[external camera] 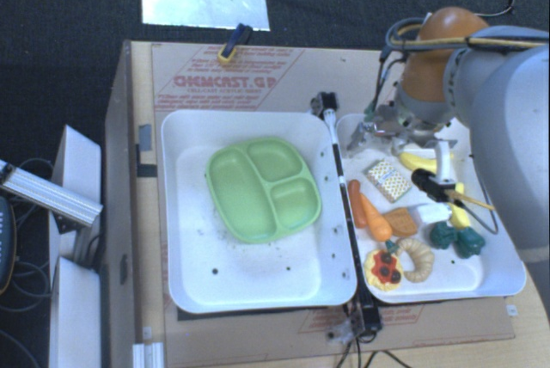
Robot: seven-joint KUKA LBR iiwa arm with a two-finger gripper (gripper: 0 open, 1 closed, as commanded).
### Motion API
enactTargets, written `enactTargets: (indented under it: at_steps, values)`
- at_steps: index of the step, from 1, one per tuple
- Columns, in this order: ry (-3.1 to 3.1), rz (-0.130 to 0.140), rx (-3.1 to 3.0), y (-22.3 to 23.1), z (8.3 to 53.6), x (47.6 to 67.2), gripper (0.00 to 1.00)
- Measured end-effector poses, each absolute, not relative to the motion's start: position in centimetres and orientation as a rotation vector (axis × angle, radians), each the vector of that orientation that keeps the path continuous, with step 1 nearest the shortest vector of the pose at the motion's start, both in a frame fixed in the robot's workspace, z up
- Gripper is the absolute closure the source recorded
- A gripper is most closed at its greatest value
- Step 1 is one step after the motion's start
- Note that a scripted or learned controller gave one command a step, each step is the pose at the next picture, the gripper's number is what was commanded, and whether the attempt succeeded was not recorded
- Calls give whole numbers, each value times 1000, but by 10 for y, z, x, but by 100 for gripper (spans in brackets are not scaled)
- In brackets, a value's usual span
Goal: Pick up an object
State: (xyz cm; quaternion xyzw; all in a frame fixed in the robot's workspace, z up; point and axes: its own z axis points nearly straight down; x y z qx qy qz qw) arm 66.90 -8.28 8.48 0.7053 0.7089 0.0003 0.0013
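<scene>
Seeing gripper (379, 132) over the far-left part of right bin (503, 276), with the arm reaching in from the right. Can't tell grip state from this angle, and can't confirm anything held. Counting seven pickable toys, all lying in the right bin. Small patterned box (387, 180) just on the near side of the gripper, looks apart from it. Yellow banana (415, 160) just right of the box, partly under the wrist. Orange carrot (368, 210) along the bin's left wall, pointing roughly far to near. Orange-brown cracker (401, 223) touching the carrot's right side. Pizza slice (384, 268) at the near-left corner, with tan curved pastry (421, 259) right against it. Dark green broccoli (455, 239) right of the pastry, apart from it. Seeing left bin (185, 272) holding a light green divided plate (262, 190), three compartments, lying flat near the middle, slightly toward the far side. Bins side by side, meeting along the middle wall.
</scene>
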Motion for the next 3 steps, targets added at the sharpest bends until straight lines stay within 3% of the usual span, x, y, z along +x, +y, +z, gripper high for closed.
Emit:
enactTargets:
  at_steps: [1, 2, 3]
  values:
    - [2222, 1, 2216, -85, 85, 669, 0]
    - [2223, 4, 2212, -85, 96, 670, 100]
    - [2223, 4, 2212, -85, 96, 670, 0]
